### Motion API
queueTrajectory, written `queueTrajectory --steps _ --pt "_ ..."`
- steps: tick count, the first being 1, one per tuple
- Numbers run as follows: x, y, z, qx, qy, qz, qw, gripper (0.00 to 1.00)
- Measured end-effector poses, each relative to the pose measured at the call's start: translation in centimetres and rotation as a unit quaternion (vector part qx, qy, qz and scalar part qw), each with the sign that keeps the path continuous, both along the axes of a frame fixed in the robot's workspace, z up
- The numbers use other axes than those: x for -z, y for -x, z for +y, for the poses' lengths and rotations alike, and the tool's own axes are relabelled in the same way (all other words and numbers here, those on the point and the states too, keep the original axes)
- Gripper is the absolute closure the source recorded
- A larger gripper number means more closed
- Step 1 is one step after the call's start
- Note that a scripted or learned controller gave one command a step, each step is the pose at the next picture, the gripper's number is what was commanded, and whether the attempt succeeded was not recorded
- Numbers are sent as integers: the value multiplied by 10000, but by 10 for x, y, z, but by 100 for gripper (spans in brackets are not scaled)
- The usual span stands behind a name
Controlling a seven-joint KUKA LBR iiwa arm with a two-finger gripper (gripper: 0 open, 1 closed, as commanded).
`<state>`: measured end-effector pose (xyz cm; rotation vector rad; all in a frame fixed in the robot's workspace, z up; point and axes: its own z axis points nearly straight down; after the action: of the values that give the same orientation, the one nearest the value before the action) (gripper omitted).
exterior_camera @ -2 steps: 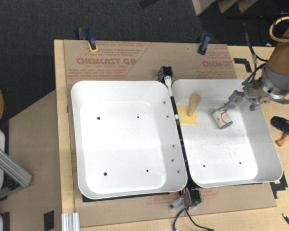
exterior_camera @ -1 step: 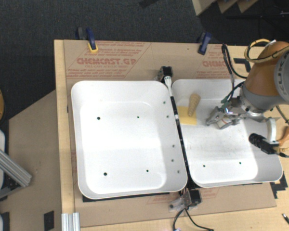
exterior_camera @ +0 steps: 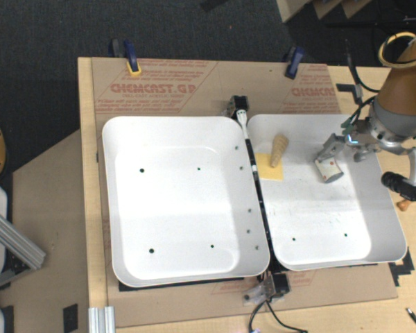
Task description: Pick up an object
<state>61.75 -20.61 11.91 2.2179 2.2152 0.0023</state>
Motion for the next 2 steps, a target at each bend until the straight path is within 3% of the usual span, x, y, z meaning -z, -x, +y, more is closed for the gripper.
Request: queueTrajectory --steps 1,2 --pt "37 20 45 -21 -38 60 10000 0" --pt "34 -17 -6 1 -4 0 10000 0"
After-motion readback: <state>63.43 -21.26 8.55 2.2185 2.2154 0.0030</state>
